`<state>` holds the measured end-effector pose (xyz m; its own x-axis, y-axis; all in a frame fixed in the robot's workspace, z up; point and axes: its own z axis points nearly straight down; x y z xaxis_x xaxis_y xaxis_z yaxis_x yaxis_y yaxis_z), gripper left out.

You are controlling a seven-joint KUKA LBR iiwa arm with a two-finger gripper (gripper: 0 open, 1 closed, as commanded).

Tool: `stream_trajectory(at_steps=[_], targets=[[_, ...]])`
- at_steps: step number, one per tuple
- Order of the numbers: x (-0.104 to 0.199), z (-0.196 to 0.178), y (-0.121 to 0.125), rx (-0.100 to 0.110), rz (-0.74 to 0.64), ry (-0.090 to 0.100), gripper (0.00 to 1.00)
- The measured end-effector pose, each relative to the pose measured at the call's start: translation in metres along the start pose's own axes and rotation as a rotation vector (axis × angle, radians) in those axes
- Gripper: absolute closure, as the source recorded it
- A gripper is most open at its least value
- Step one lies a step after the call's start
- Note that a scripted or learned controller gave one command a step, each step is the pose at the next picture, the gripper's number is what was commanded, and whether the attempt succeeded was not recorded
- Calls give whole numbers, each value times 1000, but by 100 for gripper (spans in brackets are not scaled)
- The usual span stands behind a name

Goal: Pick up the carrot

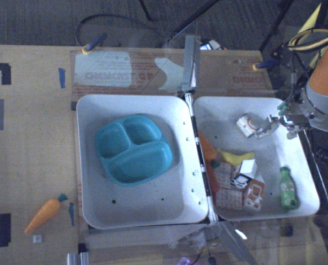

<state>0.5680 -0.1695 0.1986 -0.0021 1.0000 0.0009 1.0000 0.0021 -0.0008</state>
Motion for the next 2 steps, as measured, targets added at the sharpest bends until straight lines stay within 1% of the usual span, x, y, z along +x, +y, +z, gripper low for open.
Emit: stream_trajectory(at_steps=[1, 2], targets=[[25, 80, 66, -4, -348, -3, 0], [65, 112, 69, -3, -460, -2, 0]])
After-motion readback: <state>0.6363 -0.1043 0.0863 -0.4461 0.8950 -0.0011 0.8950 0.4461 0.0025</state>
